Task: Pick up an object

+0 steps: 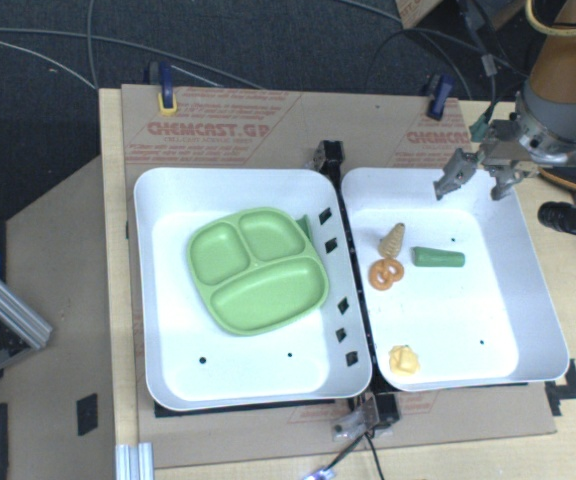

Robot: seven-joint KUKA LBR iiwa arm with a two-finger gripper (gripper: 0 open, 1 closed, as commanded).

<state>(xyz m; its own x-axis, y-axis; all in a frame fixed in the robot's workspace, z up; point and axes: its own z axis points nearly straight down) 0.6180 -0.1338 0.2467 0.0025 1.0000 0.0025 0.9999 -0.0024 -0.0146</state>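
the gripper (476, 176) hangs over the right bin's (528, 268) far edge, fingers spread and empty — the approach step, i judge. the nearest pick, a green block (438, 258), lies mid-bin beside an ice-cream cone (393, 239) and pretzel (386, 274) — next: centre above it, descend.

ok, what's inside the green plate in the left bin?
The green plate shows three bare compartments, nothing in them. It lies in the left bin; whatever is under it is covered and can't be seen.
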